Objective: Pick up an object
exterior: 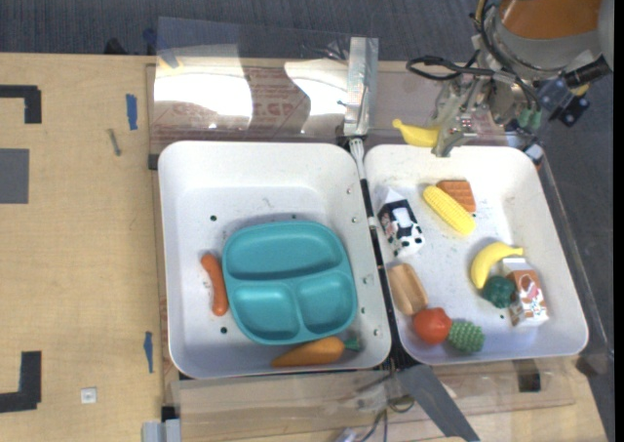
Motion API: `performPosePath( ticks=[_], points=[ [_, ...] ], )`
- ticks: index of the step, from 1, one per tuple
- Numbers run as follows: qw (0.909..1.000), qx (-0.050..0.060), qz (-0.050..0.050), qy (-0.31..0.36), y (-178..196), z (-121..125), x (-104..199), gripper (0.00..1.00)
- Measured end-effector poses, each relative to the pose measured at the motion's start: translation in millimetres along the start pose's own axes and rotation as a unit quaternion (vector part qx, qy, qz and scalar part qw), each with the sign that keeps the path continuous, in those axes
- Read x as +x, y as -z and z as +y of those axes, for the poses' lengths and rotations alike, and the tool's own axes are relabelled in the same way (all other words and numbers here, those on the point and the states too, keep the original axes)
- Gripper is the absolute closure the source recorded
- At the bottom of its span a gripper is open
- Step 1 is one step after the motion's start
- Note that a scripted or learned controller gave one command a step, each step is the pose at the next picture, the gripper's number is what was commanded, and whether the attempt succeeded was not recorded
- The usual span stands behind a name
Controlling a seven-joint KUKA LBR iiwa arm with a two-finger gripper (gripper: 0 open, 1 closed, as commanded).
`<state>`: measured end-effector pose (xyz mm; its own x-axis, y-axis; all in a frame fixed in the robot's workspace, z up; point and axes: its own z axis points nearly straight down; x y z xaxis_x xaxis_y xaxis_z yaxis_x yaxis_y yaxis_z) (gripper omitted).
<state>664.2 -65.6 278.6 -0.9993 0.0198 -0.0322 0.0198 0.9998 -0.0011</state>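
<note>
The gripper (450, 130) hangs over the far rim of the right bin (561, 264), its fingers closed on one end of a small banana (416, 133). The banana's long axis runs nearly level, pointing left away from the gripper toward the bins' divider, lifted above the rim. No lettering can be read on the carton (527, 297) or the cow toy (401, 222).

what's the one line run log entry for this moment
phase: lift | gripper: above right bin's back edge, small yellow banana between its fingers | left bin: teal tray, carrot
</note>
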Motion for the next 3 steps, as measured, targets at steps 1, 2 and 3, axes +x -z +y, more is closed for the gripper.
performPosePath(
  ticks=[1,2,3],
  points=[
    [0.9958,-0.002,0.014,0.091,-20,8,5,1.00],
    [0.9958,-0.002,0.007,0.091,-6,10,2,1.00],
    [0.9958,-0.002,0.002,0.091,6,10,-1,1.00]
  ],
)
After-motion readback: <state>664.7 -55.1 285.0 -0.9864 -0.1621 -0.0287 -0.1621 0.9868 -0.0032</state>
